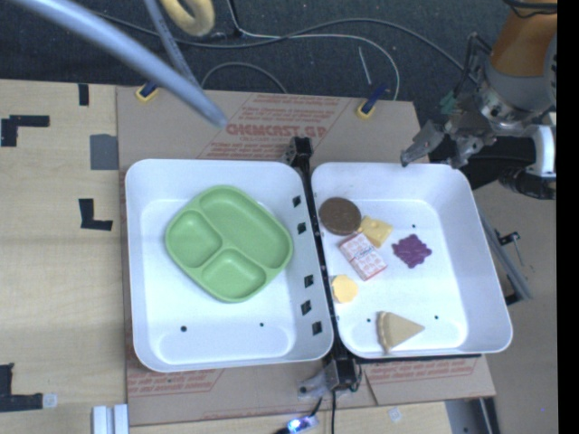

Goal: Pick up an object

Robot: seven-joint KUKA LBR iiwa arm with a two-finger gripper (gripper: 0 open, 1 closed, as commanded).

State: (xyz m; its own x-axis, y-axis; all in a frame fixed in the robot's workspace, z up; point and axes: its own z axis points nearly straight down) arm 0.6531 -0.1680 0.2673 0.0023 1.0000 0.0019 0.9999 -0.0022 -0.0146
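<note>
Nearest, in the right bin (452, 197), a pale wedge (396, 329) lies by the front wall. Behind it, a small yellow round (344, 288), a pink-checked block (364, 258), a yellow cube (376, 232), a purple cluster (412, 250), then a brown disc (339, 215). The left bin (149, 197) holds a green divided plate (228, 241). Farthest back, the end effector (443, 143) hovers beyond the right bin's rear rim, holding nothing; its spread I cannot tell.

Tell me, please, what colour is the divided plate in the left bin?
The divided plate is light green, seen clearly in the camera view, lying in the white left bin.
</note>
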